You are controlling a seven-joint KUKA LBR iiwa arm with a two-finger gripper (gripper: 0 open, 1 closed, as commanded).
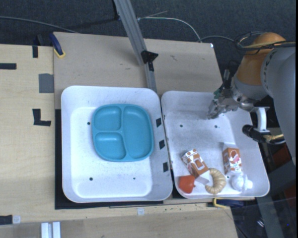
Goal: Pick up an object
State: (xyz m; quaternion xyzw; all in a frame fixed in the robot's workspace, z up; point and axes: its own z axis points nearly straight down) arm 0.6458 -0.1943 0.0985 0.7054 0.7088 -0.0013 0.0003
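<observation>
White right bin [248, 190] holds two small cartons [195, 162], croissant [216, 180] and red piece [186, 183] along its near edge; gripper [217, 109], state indiscernible, hangs at far edge, well apart; approach step, next move likely reaching toward them.

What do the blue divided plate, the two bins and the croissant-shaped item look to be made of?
Blue divided plate: likely moulded plastic, one even matte colour with soft rounded ridges. Left bin and right bin: probably thin formed plastic, white, rounded corners, scuffed and speckled. Croissant-shaped item: looks like a toy, plastic or rubber, smooth tan surface; too small to be sure.
</observation>
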